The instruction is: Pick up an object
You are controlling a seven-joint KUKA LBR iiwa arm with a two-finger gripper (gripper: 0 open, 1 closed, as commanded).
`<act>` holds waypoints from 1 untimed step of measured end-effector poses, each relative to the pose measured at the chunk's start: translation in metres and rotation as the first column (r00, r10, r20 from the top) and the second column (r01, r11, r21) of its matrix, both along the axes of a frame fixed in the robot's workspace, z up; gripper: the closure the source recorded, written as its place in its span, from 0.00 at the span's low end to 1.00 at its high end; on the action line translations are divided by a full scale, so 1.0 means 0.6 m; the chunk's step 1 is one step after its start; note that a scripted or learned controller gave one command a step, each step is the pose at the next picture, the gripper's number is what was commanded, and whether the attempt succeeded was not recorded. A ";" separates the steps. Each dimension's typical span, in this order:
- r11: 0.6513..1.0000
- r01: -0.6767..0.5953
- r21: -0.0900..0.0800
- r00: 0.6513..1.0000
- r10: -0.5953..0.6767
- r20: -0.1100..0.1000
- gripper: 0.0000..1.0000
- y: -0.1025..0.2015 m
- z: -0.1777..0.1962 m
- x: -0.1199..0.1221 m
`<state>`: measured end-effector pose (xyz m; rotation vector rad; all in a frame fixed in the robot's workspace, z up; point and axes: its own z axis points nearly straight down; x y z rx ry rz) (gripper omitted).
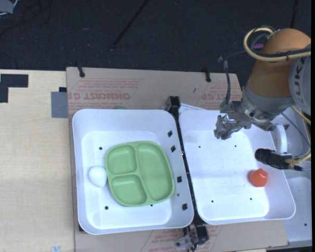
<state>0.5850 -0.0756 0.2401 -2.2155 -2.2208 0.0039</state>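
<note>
**Gripper (226, 129) station: right bin (226, 193), far half**

1. Position. My gripper hangs over the right bin, near its far edge and closer to the side it shares with the left bin (94, 125) than to its right edge. My arm (278, 72) comes in across the far right corner of that bin.

2. Grip state. I cannot tell from this angle whether I am open or closed.

3. Right bin contents. One orange object (258, 177) rests on the floor close to the right edge, toward the near right corner. It is well apart from my gripper.

4. Left bin contents. One green plate (139, 173) with three compartments lies flat at the middle of the floor, slightly toward the near edge. One white rounded object (97, 176) sits just beside the plate's left rim, between the plate and the bin's left edge.

5. Support. Both bins rest side by side on a cardboard sheet (126, 88).
</note>
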 end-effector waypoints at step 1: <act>1.000 -0.003 0.001 1.000 0.003 0.001 1.00 0.085 0.012 -0.017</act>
